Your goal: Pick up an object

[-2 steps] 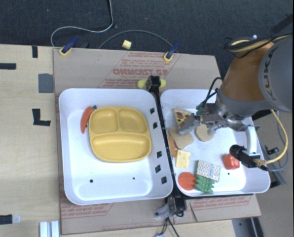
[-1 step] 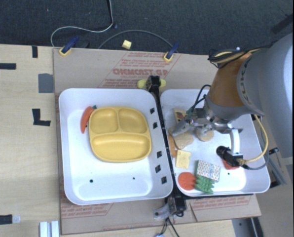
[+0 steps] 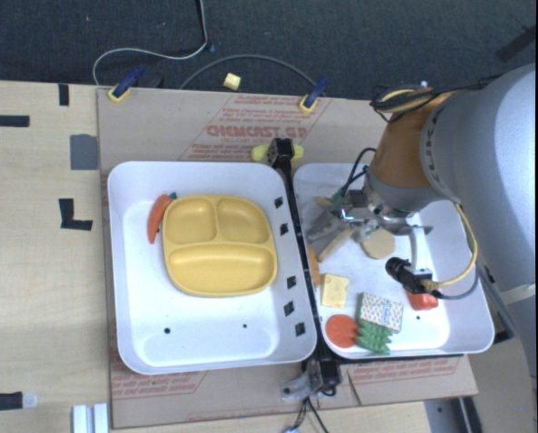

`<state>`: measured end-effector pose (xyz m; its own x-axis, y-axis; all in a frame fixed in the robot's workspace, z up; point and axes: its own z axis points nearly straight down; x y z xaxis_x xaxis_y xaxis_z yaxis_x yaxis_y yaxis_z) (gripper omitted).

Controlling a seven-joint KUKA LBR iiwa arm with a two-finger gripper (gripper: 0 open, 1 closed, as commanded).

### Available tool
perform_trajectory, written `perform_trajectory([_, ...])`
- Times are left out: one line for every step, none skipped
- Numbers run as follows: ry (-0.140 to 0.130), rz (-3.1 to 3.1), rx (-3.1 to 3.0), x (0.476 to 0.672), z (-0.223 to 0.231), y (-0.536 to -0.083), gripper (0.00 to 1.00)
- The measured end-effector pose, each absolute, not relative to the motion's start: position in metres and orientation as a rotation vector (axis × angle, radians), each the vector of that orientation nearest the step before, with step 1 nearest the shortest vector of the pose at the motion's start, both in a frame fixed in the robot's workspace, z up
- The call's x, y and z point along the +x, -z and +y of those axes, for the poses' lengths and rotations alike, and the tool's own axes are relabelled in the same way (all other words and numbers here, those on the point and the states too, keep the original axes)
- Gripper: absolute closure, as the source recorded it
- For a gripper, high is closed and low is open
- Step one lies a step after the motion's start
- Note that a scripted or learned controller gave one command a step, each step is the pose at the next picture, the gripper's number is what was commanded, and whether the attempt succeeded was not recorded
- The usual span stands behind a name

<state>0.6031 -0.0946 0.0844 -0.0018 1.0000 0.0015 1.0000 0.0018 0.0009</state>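
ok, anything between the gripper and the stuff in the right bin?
Nothing visible. The gripper is already low over the right bin, at its upper-left part beside a tan wooden piece. The yellow cheese block, red disc and green piece lie uncovered nearer the camera.

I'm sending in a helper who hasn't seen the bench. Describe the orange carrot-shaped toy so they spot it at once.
Start at the left bin, which holds a yellow divided plate. The carrot lies just beside the plate's upper left edge. It is the one slim orange piece there, with a bit of green at its top.
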Motion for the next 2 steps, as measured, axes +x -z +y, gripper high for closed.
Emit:
perform_trajectory([0.003,-2.226,-2.220,0.6491,-0.0952,-0.0843,0.00])
perform_trajectory([-0.004,-2.223,-2.218,0.6468,-0.0958,-0.0942,1.00])
